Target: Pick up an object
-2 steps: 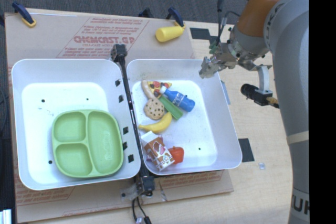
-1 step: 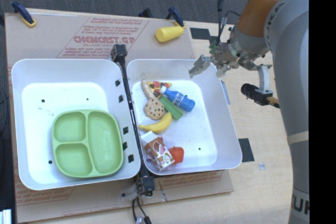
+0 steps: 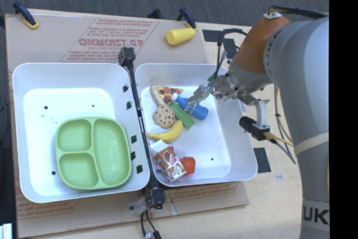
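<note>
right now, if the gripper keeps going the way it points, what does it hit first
Most likely the blue toy just below the gripper, lying beside the green block; depth is hard to judge from this slant.

You had two white bins on desk: left bin [image 3: 22, 120], right bin [image 3: 235, 148]. Left bin held one green divided plate [image 3: 93, 153], three compartments. Right bin held seven toy items: one pizza slice [image 3: 165, 94], one cookie [image 3: 164, 116], one banana [image 3: 168, 132], one green stick [image 3: 182, 115], one blue cylinder [image 3: 197, 111], one small carton [image 3: 168, 162], one red piece [image 3: 188, 164]. Outside bins you had one yellow cylinder [image 3: 180, 36] on cardboard sheet [image 3: 84, 36], and three blue clamps, e.g. [image 3: 25, 14]. One arm [image 3: 291, 64], one claw [image 3: 200, 93].
</note>
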{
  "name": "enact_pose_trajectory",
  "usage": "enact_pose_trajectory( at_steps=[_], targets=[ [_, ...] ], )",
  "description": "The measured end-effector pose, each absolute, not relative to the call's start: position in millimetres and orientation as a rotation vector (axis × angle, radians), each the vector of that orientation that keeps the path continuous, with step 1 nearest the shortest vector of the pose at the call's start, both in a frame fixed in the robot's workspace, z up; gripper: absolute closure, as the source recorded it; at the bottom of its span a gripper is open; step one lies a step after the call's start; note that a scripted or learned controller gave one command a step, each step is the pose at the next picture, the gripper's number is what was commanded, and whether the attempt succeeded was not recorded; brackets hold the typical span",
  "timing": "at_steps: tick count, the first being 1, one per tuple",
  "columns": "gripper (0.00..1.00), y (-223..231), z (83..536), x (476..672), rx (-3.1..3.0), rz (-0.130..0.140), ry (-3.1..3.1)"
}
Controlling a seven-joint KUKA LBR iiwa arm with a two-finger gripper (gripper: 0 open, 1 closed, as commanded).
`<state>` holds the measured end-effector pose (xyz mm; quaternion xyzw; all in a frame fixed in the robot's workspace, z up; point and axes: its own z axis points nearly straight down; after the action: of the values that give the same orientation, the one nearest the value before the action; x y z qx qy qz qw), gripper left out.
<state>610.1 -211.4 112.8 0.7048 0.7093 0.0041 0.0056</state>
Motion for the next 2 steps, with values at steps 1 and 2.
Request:
enact_pose_trajectory(
  at_steps=[1,2],
  targets=[
    [1.00,-210.2,123.2,611.2,2.200,0.016,2.225],
    [0.00,-210.2,123.0,611.0,2.200,0.015,2.225]
  ],
)
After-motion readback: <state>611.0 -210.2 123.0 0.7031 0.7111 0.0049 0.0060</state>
